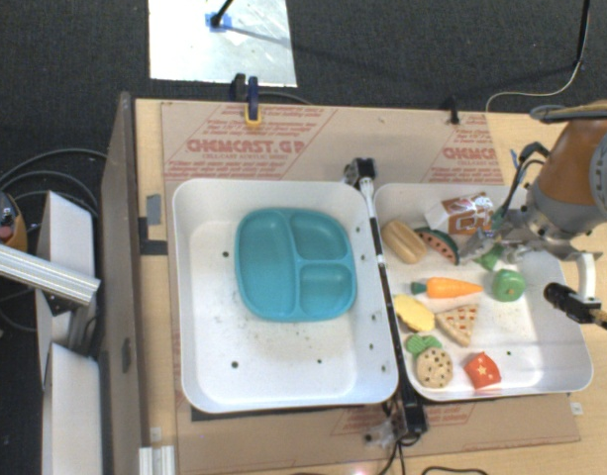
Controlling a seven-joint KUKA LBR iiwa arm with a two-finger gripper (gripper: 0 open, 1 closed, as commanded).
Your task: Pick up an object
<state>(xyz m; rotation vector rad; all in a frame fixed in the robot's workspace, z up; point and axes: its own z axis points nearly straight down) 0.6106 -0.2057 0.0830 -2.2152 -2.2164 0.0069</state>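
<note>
Even, fairly bright overhead light fills the bench, and the two shallow white plastic bins point(283, 201) glare mildly. Shadows are soft and short (most visible under the bin rims). The shiny silver sheet point(222, 26) on dark carpet reflects light. Fine detail is slightly soft throughout.

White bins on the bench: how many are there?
2. The left bin holds a teal divided plate; the right bin holds toy food, with the gripper over its upper part.
</note>
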